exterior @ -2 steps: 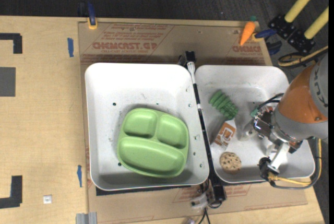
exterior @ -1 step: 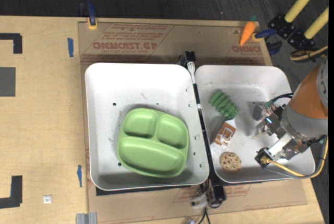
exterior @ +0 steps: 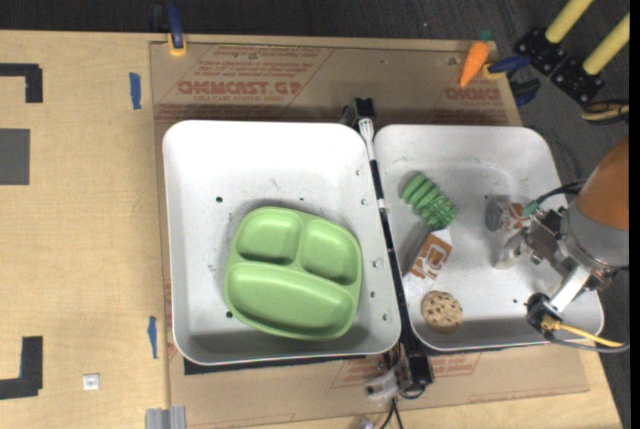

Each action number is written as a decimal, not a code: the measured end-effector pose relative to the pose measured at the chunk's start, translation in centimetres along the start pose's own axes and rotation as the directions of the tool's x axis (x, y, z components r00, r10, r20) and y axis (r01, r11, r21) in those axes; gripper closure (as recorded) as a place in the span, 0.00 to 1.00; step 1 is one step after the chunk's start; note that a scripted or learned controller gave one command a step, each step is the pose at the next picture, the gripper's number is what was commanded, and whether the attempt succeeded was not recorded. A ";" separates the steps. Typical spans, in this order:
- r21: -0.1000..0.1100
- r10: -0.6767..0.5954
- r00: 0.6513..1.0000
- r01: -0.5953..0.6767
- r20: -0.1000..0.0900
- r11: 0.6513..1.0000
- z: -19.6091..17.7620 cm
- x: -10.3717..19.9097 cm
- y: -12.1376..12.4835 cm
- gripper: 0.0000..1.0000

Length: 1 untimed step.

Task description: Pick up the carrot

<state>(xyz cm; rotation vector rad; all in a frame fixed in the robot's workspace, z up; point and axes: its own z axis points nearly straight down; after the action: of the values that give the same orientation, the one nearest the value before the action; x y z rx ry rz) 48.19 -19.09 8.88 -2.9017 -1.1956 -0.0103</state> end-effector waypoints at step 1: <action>-0.016 0.374 0.928 -0.374 -0.001 0.927 0.0 3.5 -3.5 0.00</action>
<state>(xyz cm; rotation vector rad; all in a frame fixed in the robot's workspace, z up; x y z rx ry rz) 48.24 -14.17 8.91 -3.0903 -0.6244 -0.0162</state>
